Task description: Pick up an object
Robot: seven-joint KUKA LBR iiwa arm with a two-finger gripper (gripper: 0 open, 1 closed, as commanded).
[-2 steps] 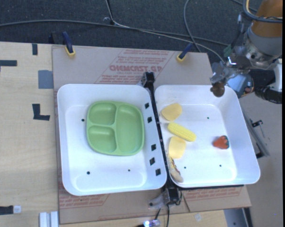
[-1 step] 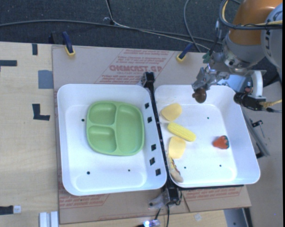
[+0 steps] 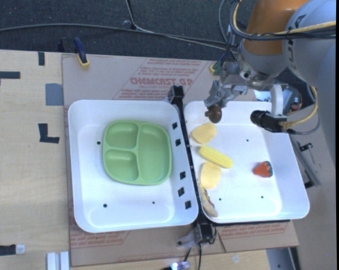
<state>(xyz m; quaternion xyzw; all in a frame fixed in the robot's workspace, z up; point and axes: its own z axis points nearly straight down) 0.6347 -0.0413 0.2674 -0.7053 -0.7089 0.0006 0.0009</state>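
Tool (image 3: 215, 107) is hanging over the right bin's (image 3: 282, 207) far-left corner. It's gripping a small brown obj (image 3: 214, 115), maybe food, w/ fingers narrowed.

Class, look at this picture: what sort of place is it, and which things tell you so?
Probably a robotics lab test bench. A grey arm's tool hangs over two white bins, one holding toy food like a corn cob, with cables behind.
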